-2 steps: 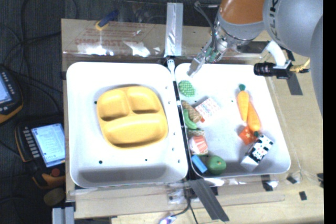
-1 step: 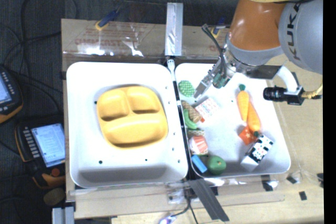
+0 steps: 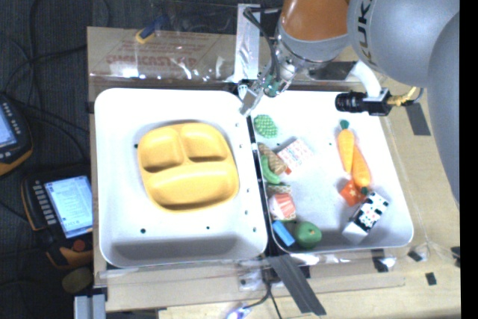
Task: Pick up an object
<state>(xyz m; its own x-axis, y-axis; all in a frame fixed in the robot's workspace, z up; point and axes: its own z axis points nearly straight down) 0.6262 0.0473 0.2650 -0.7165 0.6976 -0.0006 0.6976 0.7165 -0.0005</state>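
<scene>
Nearest the lens, my own arm (image 3: 403, 19): grey casing, orange band, smooth and glossy, coming in from the right.

Gripper (image 3: 258, 93): slim metal fingers, hanging over the back of the rim between the two bins. Whether they are apart or closed I cannot tell; nothing is seen between them.

Left bin (image 3: 119, 235): shallow white plastic, rounded corners. Holds one yellow tray (image 3: 188, 164), moulded, three compartments, matte.

Right bin (image 3: 399, 228): same make. Contents:
- green ball (image 3: 264, 125), knobbly, nearest my gripper, just below it by the dividing rim;
- packet (image 3: 296, 155), white and red, flat, crinkled;
- carrot (image 3: 348, 153), orange, tapered, smooth, green top, well apart at right;
- dice block (image 3: 367, 214), white with black marks, boxy;
- lime (image 3: 308, 234), green, rounded, at the front edge, touching a blue piece.
Small items along the rim lie crowded, some touching.

Step, as I judge it: approach, no pick made yet. Next move calls for descent onto one item; the green ball is closest, but the rim beside it leaves little room for a finger.
</scene>
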